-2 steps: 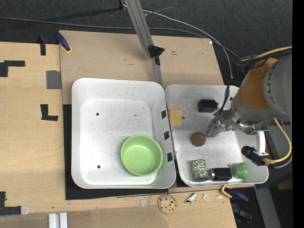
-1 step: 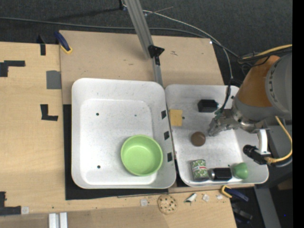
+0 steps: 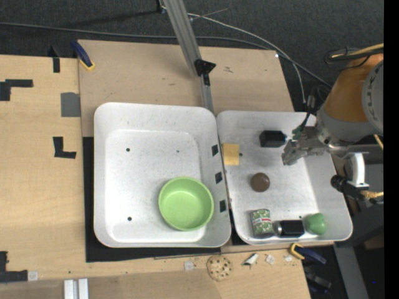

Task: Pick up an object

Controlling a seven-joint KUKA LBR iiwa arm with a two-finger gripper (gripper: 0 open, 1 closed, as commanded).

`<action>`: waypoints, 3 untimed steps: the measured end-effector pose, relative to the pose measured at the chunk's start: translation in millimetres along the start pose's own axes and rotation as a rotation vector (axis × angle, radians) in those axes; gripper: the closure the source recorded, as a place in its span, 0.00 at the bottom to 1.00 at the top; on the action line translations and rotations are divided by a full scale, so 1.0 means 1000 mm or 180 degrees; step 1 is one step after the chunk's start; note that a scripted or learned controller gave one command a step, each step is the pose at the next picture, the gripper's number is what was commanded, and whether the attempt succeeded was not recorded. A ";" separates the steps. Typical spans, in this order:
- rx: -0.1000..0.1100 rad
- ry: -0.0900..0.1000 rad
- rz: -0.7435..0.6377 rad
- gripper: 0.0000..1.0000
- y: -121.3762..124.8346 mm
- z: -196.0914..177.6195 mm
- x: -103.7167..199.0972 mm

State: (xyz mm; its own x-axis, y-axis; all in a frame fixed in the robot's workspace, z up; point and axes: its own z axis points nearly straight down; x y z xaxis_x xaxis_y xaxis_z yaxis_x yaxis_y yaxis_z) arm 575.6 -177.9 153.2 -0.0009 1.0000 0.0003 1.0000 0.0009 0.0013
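The right bin (image 3: 240,126) holds a black block (image 3: 272,139) near its back, a yellow block (image 3: 231,154) at its left wall, and a brown round object (image 3: 260,181) in the middle. Along its front lie a small green-labelled can (image 3: 261,222), a black cylinder (image 3: 288,228) and a green ball-like object (image 3: 315,223). My gripper (image 3: 293,153) hangs over the right part of this bin, just right of the black block and above-right of the brown object. Nothing shows between its fingers.
The left bin (image 3: 118,123) holds a green bowl (image 3: 185,203) at its front right. A grey metal pole (image 3: 187,39) slants down toward the bins' back. A cookie-like disc (image 3: 217,267) and small scraps lie on the bench in front of the bins.
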 end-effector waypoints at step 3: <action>0.0007 0.0003 -0.0014 1.00 0.004 -0.066 0.048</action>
State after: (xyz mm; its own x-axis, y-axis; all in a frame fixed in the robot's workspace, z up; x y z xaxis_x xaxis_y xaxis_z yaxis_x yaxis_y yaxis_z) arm 579.8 -130.2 218.9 -0.0051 1.0000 0.0013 1.0000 0.0051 -0.0008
